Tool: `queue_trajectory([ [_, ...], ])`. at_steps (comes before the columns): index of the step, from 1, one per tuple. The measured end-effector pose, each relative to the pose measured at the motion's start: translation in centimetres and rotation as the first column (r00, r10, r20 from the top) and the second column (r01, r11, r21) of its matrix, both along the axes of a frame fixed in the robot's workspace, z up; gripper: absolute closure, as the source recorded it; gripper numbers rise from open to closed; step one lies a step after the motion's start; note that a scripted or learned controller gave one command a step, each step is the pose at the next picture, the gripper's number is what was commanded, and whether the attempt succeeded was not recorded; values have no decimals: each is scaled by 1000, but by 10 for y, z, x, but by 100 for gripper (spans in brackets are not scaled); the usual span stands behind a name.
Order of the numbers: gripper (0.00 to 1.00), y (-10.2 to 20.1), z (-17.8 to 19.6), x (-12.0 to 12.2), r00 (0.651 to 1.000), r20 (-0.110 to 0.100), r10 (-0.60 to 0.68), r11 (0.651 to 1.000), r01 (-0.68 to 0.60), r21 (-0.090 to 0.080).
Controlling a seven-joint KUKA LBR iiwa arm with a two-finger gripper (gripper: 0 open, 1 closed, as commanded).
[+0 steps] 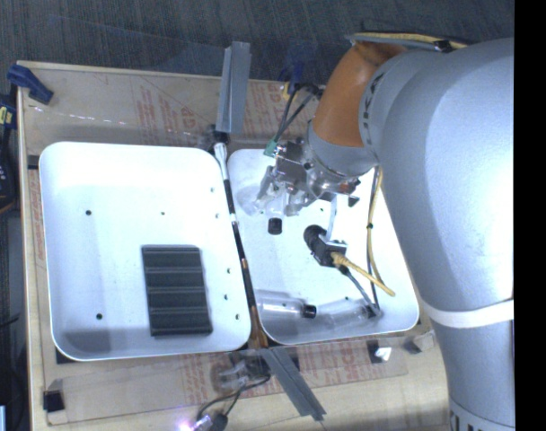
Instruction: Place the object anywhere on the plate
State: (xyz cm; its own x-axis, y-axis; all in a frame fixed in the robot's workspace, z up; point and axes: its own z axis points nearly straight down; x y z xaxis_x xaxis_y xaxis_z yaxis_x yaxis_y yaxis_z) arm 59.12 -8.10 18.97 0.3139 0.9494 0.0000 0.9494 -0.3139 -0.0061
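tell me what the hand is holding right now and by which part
It cannot be told. The hand hangs over the right bin, and a small dark object lies just below it, but the fingers are too blurred to read.

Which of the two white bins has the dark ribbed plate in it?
The left bin: the dark ribbed plate lies there. The right bin has the gripper over it.

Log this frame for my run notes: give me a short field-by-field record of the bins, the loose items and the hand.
left bin: holds a dark ribbed rectangular plate, lying flat toward the near side
right bin: holds the loose items
small dark object: on the right bin floor, just below the hand
clear tube-like item: lying along the right bin's near edge
hand: over the far part of the right bin, nothing seen between its fingers
task state: nothing placed on the plate yet
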Motion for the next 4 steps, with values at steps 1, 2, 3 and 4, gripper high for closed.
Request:
queue_trajectory([
  [1, 100, 68, 1, 65, 924, 1, -383, 924, 383, -2],
  [2, 100, 137, 1, 48, 634, 4, -773, 634, 773, -6],
  [3, 100, 149, 11, 9, 948, -3, -318, 948, 318, -3],
  [4, 100, 198, 3, 64, 751, 4, -660, 751, 660, -4],
])
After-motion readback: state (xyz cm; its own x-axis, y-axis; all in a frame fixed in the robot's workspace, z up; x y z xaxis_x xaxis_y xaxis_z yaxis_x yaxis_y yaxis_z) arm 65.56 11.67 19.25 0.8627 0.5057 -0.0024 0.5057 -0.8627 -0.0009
